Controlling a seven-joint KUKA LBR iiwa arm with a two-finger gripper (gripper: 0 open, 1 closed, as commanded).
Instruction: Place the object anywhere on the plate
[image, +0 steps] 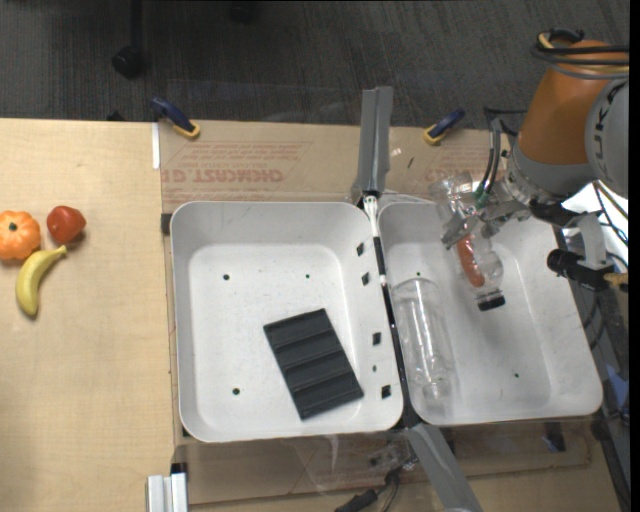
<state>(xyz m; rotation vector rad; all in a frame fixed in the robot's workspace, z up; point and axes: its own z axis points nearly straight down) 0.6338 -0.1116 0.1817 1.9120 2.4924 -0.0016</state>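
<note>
A dark grey ribbed rectangular plate (311, 362) lies flat in the left bin (200, 300), toward its front, turned at a slant. My gripper (463, 228) is over the back of the right bin (560, 390), far to the right of the plate. Directly below it is a small slim object with a red-orange body (469, 262) and a black end (490, 300), pointing toward the front right. It touches or nearly touches the gripper, but I cannot make out whether it is held.
A clear plastic bottle (422, 335) lies lengthwise along the right bin's left wall. A divider (376, 250) separates the bins. On the wooden table to the left sit an orange (17, 236), a red fruit (66, 224) and a banana (35, 280).
</note>
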